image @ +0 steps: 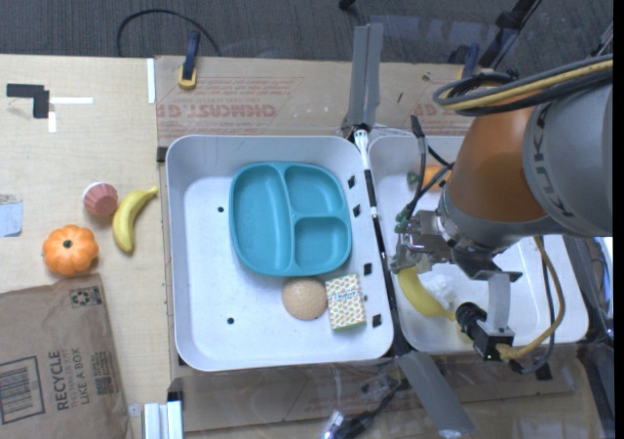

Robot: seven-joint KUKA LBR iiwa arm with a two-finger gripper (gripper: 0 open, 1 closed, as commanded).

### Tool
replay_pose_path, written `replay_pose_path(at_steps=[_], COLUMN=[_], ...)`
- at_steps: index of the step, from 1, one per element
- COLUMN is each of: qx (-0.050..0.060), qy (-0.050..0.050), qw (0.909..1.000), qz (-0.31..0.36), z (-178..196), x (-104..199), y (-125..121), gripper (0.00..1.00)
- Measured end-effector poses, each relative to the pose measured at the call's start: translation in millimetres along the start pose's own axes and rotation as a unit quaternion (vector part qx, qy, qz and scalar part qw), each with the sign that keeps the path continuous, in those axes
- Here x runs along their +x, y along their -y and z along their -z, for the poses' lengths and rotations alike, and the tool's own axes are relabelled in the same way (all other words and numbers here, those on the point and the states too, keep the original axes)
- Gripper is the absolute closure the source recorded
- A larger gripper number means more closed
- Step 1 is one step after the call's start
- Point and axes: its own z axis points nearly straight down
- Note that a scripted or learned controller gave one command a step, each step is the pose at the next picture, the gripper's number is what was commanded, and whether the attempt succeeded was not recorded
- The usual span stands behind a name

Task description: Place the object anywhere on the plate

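Two shallow white plastic bins are set side by side on a pale wooden bench [88, 330]: the left bin [195, 261] and the right bin [565, 315], their inner walls touching along the middle. A grey robot arm with a broad orange band [507, 174] is seen reaching in from the right and covering most of the right bin. A brown cardboard sheet printed with a recycling mark [58, 369] is laid at the bench's lower left corner. A teal three-compartment plastic plate [290, 218] is placed in the upper middle of the left bin. The two-finger gripper [421, 250] is lowered into the right bin near its left wall; the state of its jaws cannot be told, as they are masked by the wrist. A yellow banana-shaped object [421, 296] is lying in the right bin directly below the gripper, well apart from the plate. A second yellow banana [130, 218] is lying outside the bins on the bench. A small orange pumpkin [70, 250] is placed just below and to the left of it. A tan round ball [304, 299] is resting just below the plate. A small patterned box [346, 302] is set touching the ball's right side. A pink ribbed cup-shaped piece [100, 200] is placed beside the bench banana.
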Motion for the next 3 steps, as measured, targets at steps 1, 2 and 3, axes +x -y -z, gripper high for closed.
replay_pose_path(at_steps=[1, 2, 3], qx=[0.001, 0.001, 0.001], qy=[0.002, 0.002, 0.002], qw=[0.9979, 0.9971, 0.9971], qz=[-0.065, -0.076, -0.076], z=[44.0, 23.8, 23.9], x=[50.5, 99.0, 99.3], y=[-51.7, -117.3, -117.3], gripper=[1.0, 1.0, 0.0])
